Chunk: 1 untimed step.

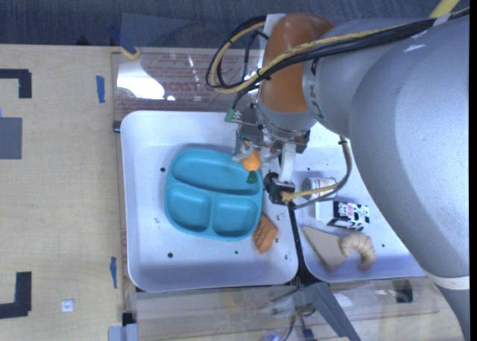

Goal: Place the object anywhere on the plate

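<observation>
Beside a wooden bench point(52, 205), two white bins point(141, 205) hold a blue plate point(209, 202).

A single fixed camera looks steeply down on the bench from above, both white bins point(141, 205) at lower centre of the frame, the grey arm point(402, 123) looming close and filling the right side, wooden benchtop point(59, 183) at left.
</observation>
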Motion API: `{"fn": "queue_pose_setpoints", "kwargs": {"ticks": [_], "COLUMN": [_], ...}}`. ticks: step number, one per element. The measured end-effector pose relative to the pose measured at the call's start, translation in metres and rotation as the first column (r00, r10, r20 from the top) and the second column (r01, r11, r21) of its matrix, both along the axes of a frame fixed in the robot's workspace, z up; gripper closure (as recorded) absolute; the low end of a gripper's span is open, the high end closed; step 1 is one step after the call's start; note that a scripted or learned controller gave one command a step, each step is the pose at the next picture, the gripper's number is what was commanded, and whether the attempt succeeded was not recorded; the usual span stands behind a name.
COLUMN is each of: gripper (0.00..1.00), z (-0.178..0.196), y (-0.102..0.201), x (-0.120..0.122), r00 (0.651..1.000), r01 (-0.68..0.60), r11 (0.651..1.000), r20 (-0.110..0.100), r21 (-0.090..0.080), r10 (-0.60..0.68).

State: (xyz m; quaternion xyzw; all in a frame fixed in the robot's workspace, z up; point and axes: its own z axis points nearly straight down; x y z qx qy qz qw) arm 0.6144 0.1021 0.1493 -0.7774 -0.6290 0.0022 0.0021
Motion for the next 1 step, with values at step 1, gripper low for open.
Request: {"fn": "queue_pose_setpoints", "kwargs": {"ticks": [1], "gripper": [0.00], "z": [0.0015], "y": [-0.0002], "x": [0.0008], "r00": [1.000], "r01": [0.000], "r11": [1.000], "r20": [0.003], "r21": [0.001], "r10": [-0.001]}}
